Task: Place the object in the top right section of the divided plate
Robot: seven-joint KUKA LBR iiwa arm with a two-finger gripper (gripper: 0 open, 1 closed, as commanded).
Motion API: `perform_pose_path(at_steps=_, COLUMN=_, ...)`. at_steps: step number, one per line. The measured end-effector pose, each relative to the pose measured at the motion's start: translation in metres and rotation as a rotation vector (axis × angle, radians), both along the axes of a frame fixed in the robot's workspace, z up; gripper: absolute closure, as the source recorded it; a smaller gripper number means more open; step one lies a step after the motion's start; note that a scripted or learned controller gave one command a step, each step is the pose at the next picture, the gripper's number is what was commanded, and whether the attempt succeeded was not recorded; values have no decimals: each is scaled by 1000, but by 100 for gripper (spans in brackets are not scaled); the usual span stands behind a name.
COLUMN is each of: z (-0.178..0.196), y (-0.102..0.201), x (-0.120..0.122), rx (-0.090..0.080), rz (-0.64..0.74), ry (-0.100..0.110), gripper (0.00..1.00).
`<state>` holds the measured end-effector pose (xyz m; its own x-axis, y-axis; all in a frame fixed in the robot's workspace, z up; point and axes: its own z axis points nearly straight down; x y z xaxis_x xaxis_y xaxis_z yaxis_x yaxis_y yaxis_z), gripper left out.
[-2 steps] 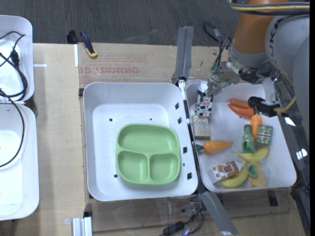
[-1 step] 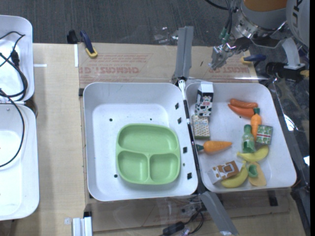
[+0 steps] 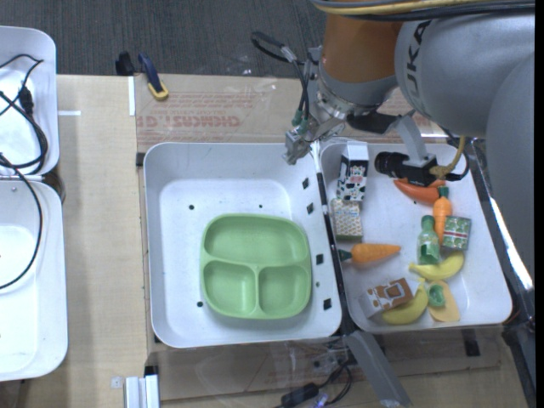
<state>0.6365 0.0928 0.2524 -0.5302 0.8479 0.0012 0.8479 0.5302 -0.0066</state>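
Camera view looks down on the grey arm, whose bulk enters from the upper right, runs off the frame and hides the right bin's far corner. Two white bins sit side by side: the left bin holds a green divided plate, all three sections bare; the right bin holds the toy foods. Among these lie a milk carton, an orange carrot, a yellow banana and smaller pieces crowded together and hard to name. The gripper hangs at the far rim where the bins meet; it is small and dark, so whether it is wide, narrow or holding something cannot be told.
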Motion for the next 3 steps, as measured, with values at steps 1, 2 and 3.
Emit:
perform_pose_path(at_steps=1, z=144, y=16, x=-46, rx=0, rz=159, ry=-2, gripper=100)
perform_pose_path(at_steps=2, z=185, y=96, x=1, rx=1, rz=238, ry=-1, gripper=100)
perform_pose_path(at_steps=3, z=8, y=103, x=-11, rx=1, rz=388, ry=2, gripper=100)
